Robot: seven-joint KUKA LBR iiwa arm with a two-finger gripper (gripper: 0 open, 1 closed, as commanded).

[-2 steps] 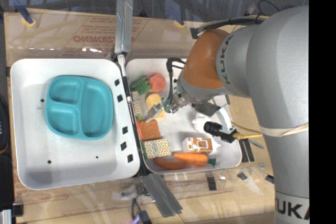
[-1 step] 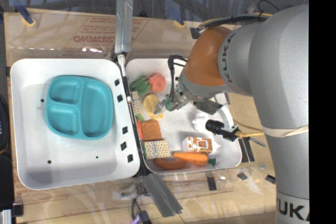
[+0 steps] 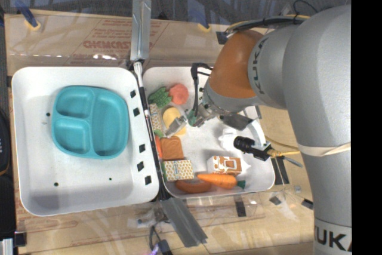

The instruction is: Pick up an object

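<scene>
Gripper point(image 3: 186, 120) is down in the right bin point(image 3: 262, 179), near its left wall, w/ the yellow fruit point(image 3: 171, 114) touching it on the side toward the divider. Fruit's a rounded lump, no clear long axis. Can't tell how far the fingers are apart, or whether anything's btwn them. Carrot point(image 3: 218, 180) lies along the bin's near edge, tomato point(image 3: 178, 92) by the far-left corner

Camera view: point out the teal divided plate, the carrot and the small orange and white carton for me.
teal divided plate point(image 3: 91, 121): camera view, on the ridge between its compartments.
carrot point(image 3: 216, 180): camera view, middle of its orange body.
small orange and white carton point(image 3: 225, 165): camera view, centre of its top face.
</scene>
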